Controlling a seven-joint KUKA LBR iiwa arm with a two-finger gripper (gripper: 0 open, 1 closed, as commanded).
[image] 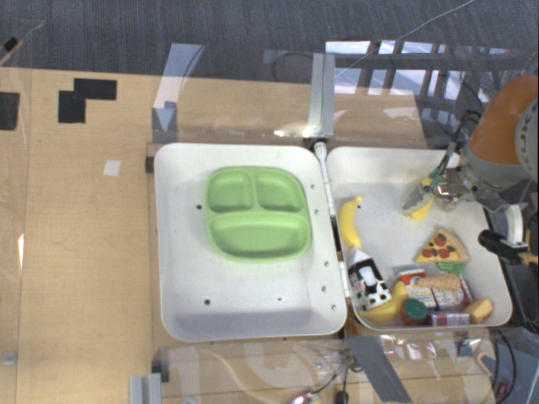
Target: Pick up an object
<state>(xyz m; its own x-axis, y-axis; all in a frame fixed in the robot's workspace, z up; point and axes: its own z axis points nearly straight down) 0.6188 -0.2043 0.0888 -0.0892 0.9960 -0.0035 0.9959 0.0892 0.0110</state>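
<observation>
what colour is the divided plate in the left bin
Light green, plain with no pattern. The plate shows best in the camera view, lying in the left bin.

Wooden bench [76,225] with black markings [84,98] before dark grey carpet [210,11]

small yellow object [420,208] in right bin, between end effector [425,194] fingers

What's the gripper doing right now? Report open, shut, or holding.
Gripper: low in the right bin, fingers around a small yellow piece; whether it is gripped cannot be told.
</observation>
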